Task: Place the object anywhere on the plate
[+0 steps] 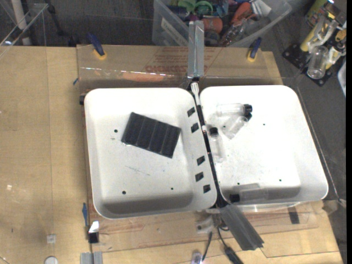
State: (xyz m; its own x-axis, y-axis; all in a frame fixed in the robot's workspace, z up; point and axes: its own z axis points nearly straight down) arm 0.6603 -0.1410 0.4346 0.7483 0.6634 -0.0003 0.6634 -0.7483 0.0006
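Plywood bench (38, 147) fills the left side, pale and bare, and on it sits the left bin (99, 199), a shallow white tray with rounded corners. Inside this bin, a little above its middle, lies the dark plate (151, 135), a flat rectangular slab with ribs across its face, turned slightly so that its right end sits lower than its left; it touches no wall. Next comes the divider (199, 147) where the two bins meet, a narrow seam marked with a row of small black tabs. Beyond the bins, at the top, stands a clear crate (176, 15) heaped with colourful items. In the right bin (308, 175), near its upper left corner and just beside the divider, rests the clear plastic object (231, 114), lying on its side; it is so see-through that its outline is hard to follow. A black cap (247, 111) marks its right end. The object is well apart from the plate, one bin over. Whether the gripper is wide or narrow cannot be told.
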